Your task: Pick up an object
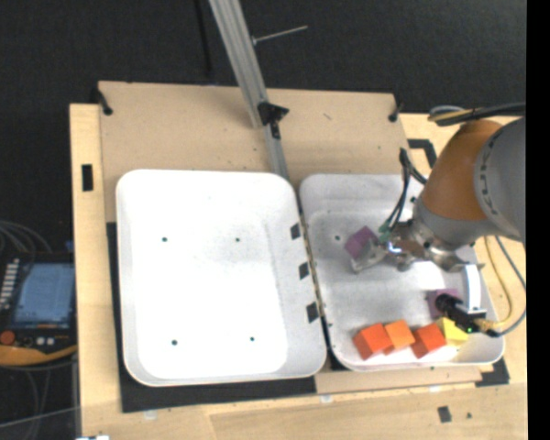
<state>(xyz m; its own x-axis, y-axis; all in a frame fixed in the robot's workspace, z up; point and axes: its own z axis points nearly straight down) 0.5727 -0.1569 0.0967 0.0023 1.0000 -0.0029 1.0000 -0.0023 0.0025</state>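
The grey arm's bulky wrist covers part of the right-hand shallow white bin, and its gripper is blurred; whether it grips anything cannot be told. The arm reaches in from the right, bent low over that bin. A small purple block sits at the gripper's tip, near the bin's middle. Orange blocks lie along its near wall.

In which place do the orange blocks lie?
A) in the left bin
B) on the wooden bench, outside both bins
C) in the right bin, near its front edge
C: the orange blocks lie together inside the right bin, along its front edge.
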